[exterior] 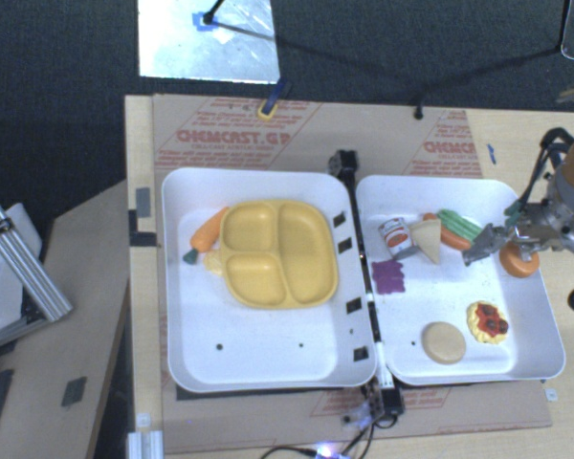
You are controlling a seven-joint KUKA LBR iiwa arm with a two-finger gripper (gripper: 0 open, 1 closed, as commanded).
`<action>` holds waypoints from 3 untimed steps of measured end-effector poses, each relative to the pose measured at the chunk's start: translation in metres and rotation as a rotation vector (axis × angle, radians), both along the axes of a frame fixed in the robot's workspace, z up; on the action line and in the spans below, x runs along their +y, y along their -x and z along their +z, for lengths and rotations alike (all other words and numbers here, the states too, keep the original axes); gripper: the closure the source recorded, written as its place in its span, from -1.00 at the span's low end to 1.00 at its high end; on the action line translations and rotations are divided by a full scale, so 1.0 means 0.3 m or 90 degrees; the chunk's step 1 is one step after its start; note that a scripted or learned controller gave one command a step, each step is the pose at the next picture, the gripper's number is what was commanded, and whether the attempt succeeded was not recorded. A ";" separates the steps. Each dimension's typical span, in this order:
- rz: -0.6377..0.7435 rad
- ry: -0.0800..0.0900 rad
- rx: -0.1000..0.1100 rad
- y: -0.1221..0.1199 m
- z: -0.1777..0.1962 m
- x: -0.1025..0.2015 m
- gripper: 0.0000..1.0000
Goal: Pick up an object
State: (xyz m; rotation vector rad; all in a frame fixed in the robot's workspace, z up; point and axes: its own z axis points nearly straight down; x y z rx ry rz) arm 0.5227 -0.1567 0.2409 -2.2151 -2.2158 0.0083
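So the gripper (490, 244) is sitting low over the right bin (540, 352), near its far right side. Honestly can't tell its state from this angle. Nothing is visibly held. Closest candidates are the orange round piece (519, 262) just beside it and the carrot with green top (456, 229) on the other side. If I were tuning this I'd center over one item and drop straight down, since that cluster with the small can (394, 236) and cheese wedge (426, 240) is crowded. Also in that bin: purple piece (388, 276), tan disc (444, 342), spaghetti toy (488, 321). Left bin (187, 352) has a yellow divided plate (273, 253) with another carrot (207, 231) touching it
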 end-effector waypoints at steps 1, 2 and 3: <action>0.002 0.002 -0.007 -0.008 0.019 0.001 -1.00; 0.002 0.001 -0.004 -0.020 -0.160 0.035 -1.00; 0.001 0.000 -0.004 -0.024 -0.354 0.066 -1.00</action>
